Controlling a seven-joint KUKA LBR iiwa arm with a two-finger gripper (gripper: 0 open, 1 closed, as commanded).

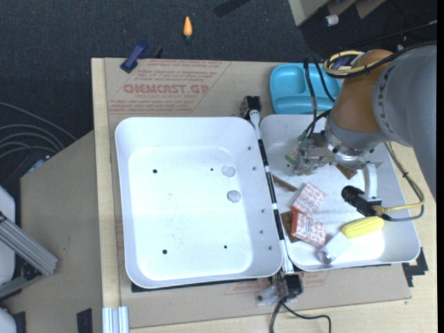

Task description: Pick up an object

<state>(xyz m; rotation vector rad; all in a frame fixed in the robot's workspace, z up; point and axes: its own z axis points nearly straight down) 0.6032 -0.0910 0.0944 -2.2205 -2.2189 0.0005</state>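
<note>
Two shallow white bins sit side by side on a tan surface [173, 82] printed with red letters. The left bin [127, 186] takes up the middle of the surface.

A grey arm [388, 96] with an orange band reaches in from the right and bends down over the far half of the right bin [277, 139]. Its jaws hang low toward that bin's far left corner. The view from above does not show whether they are open or closed.

The loose things lie in the right bin's near half, apart from the jaws. A red-and-white checked packet [309, 198] lies near the bin's middle. A second packet [306, 230] lies just beside it, toward the near left corner. A yellow thing [362, 227] lies close to the near edge, with a white piece [338, 247] at its left end. A thin brown strip [283, 183] lies by the left edge.

A light blue tray [298, 89] rests at the surface's far edge, behind the right bin.
</note>
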